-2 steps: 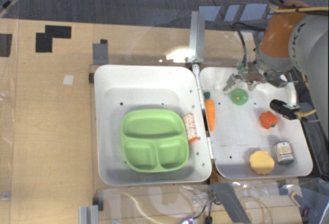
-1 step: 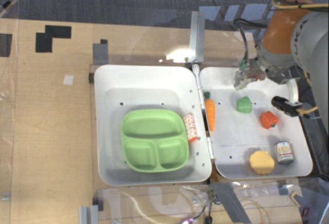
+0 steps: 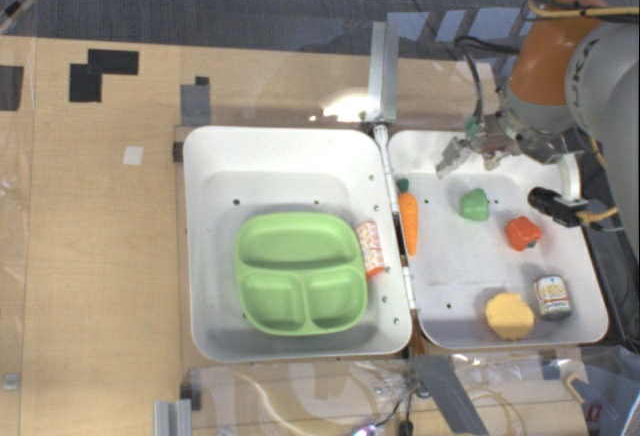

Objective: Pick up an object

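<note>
end effector: the end effector hangs over the back left part of the right bin, below the arm's orange band; its fingers look spread, with nothing between them.
nearest object: a small green vegetable-like toy lies on the bin floor just toward the front of the end effector, close under it; it is roundish, with no clear long axis.
other candidates: a carrot lies along the bin's left wall, long axis running front to back, to the left and front of the end effector; a red toy sits right of the green one; a yellow lump and a small can sit near the front, well apart from the end effector.
left bin: the left bin holds a green divided plate with a small wrapped packet at its right edge.
judgement: nothing is picked up yet; the green toy seems the shortest reach, a small shift forward and then down.
</note>
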Available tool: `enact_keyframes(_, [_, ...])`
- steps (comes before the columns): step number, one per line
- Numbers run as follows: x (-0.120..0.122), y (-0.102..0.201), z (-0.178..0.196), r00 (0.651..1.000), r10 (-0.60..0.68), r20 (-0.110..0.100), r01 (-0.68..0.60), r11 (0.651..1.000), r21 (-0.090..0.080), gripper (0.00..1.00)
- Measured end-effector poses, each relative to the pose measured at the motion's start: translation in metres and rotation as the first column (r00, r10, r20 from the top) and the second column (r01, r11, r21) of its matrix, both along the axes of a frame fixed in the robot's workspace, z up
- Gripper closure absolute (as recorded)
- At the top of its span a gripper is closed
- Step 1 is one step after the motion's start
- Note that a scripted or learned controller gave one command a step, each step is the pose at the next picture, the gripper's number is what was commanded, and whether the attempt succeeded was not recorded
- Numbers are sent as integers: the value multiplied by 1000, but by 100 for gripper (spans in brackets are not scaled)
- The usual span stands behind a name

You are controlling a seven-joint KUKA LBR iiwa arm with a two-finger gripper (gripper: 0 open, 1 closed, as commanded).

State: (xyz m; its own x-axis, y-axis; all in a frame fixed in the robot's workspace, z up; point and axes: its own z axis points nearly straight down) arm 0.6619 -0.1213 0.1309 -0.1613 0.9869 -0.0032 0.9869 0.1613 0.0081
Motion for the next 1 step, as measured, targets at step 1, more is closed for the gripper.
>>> enact_keyframes(1, [-42,-31,-42,998,-58,1,58,998,1,0])
